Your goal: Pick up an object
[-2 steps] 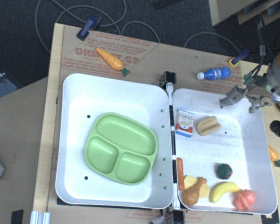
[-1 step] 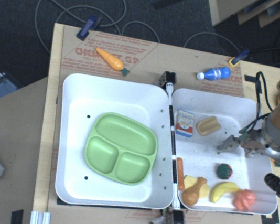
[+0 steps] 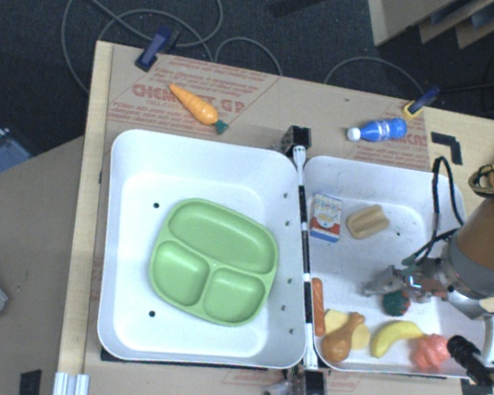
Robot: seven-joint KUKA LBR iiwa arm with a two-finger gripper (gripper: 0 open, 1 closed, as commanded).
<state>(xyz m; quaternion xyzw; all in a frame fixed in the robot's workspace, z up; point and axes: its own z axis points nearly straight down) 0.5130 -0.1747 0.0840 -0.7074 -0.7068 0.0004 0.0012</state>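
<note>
The right bin (image 3: 363,178) holds several toy foods. A small white and blue carton (image 3: 325,216) and a tan bread piece (image 3: 367,221) lie at its back. Along its front lie a red sausage (image 3: 316,299), a brown drumstick (image 3: 343,335), a yellow banana (image 3: 395,336) and a pink lump (image 3: 430,352). A dark green round object (image 3: 395,304) sits in the right middle of the bin. My gripper (image 3: 395,284) is low in this bin, directly over the back of the green object and seemingly touching it. The arm (image 3: 487,246) reaches in from the right.
The left bin (image 3: 138,174) holds a light green divided plate (image 3: 214,261). On the cardboard behind the bins lie an orange carrot (image 3: 197,105), a blue bottle (image 3: 378,129) and a blue clip (image 3: 156,48). A black cable (image 3: 439,201) hangs from the arm over the right bin.
</note>
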